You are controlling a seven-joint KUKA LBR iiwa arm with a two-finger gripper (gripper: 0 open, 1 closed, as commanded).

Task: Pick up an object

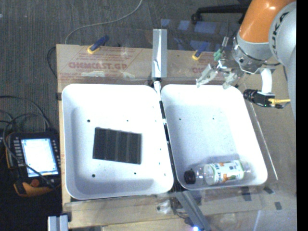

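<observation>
A clear plastic bottle (218, 172) with a black cap and a white label lies on its side along the near wall of the right bin (207, 124). A flat black rectangular pad (117, 146) rests in the middle of the left bin (77, 105). My gripper (214, 78) hangs over the far rim of the right bin, its two fingers spread open with nothing between them. It is well away from the bottle, across the bin's whole depth.
A metal bar (159, 54) stands upright at the back between the bins. Blue and yellow clamps (97, 44) sit on the cardboard backboard. A handheld pendant with a lit screen (36, 158) lies left of the bench.
</observation>
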